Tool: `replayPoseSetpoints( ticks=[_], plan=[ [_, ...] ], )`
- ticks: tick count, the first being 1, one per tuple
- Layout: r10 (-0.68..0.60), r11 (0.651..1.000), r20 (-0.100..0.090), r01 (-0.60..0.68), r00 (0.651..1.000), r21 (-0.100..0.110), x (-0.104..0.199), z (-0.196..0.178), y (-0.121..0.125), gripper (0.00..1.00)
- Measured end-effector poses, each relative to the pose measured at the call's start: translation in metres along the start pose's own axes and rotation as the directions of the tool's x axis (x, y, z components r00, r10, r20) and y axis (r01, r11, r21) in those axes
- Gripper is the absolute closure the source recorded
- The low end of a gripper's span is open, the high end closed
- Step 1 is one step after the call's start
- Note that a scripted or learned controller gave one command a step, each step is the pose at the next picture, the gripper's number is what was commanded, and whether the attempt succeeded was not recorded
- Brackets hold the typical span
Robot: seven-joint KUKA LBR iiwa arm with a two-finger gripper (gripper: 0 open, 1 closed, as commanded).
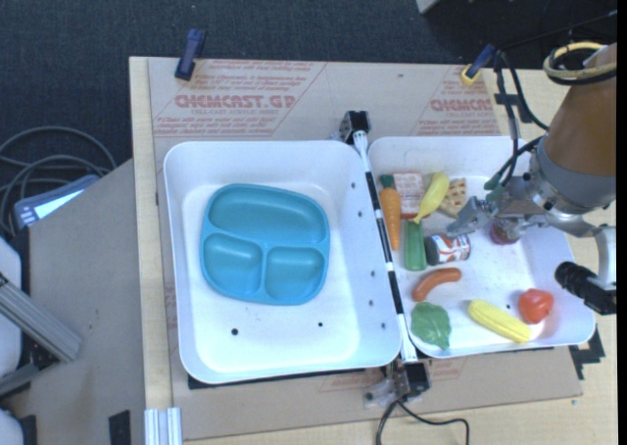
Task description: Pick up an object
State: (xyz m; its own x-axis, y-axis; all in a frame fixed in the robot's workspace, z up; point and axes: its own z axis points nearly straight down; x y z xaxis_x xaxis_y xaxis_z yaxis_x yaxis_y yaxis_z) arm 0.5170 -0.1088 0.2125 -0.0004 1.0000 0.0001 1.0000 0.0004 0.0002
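The right bin (568, 330) holds several toy foods: an orange carrot (391, 210), a yellow banana (432, 194), a green cucumber (414, 246), a red and white can (449, 249), a red sausage (436, 282), a green leafy piece (430, 323), a yellow corn cob (498, 320) and a red tomato (535, 305). My gripper (472, 219) hangs low over the bin's middle, just right of and above the can, pointing left. A dark red item (505, 231) lies partly hidden under the wrist. Nothing visibly sits in the gripper.
The left bin (186, 267) holds a blue divided plate (265, 242). A packet of crackers (408, 185) lies at the right bin's back. The ridge between the bins (377, 237) runs close to the carrot. Black cables (509, 105) trail behind the arm.
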Motion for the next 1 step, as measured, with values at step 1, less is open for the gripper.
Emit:
replayPoseSetpoints(
  ticks=[1],
  plan=[
    [0.001,1.000,-0.001,-0.001,1.000,0.003,0.0048,0.1179,-0.0291,0.00]
  ],
)
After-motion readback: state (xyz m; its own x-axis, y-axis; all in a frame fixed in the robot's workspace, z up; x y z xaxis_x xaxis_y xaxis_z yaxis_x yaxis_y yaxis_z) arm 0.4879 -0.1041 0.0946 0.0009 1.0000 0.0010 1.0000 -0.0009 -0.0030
